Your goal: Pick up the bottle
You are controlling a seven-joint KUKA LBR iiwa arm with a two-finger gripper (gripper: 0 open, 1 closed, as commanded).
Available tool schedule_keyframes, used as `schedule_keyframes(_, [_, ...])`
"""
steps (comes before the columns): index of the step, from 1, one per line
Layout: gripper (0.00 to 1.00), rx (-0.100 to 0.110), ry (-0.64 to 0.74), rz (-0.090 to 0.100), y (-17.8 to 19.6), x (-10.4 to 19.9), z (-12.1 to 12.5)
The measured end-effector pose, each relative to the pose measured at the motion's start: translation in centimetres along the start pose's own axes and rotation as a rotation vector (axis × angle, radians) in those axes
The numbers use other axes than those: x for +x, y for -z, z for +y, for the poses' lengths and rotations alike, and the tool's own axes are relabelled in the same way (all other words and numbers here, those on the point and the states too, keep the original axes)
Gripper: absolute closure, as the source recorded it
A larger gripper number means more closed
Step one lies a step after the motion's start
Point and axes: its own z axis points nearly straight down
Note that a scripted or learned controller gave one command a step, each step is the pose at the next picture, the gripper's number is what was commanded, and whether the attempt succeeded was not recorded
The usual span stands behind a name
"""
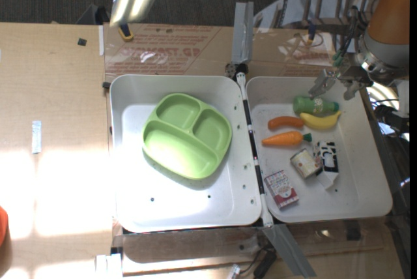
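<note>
The green bottle (314, 105) lies on its side near the back of the right bin (365, 206), touching the yellow banana (322, 119) just in front of it. My gripper (336, 88) hangs above the back of this bin, just above and to the right of the bottle. Its two fingers (320, 86) are spread apart, open, with nothing between them. The orange band of the arm (393, 7) shows at the upper right.
Two orange carrots (285, 122) (285, 139) lie left of the banana. A small tan carton (304, 163), a black-and-white carton (328, 157) and a red box (281, 189) lie nearer the front. The left bin (130, 206) holds a green divided plate (187, 135).
</note>
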Motion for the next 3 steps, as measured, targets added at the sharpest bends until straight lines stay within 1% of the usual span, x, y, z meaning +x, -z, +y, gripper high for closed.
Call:
schedule_keyframes(1, [0.00,-0.003,0.054,-0.001,-12.3,-0.3,0.8])
schedule_keyframes(2, [1.00,-0.004,0.052,-0.001,-11.4,-0.4,0.8])
schedule_keyframes(3, [1.00,-0.001,-0.063,0.000,-0.5,-0.4,-6.8])
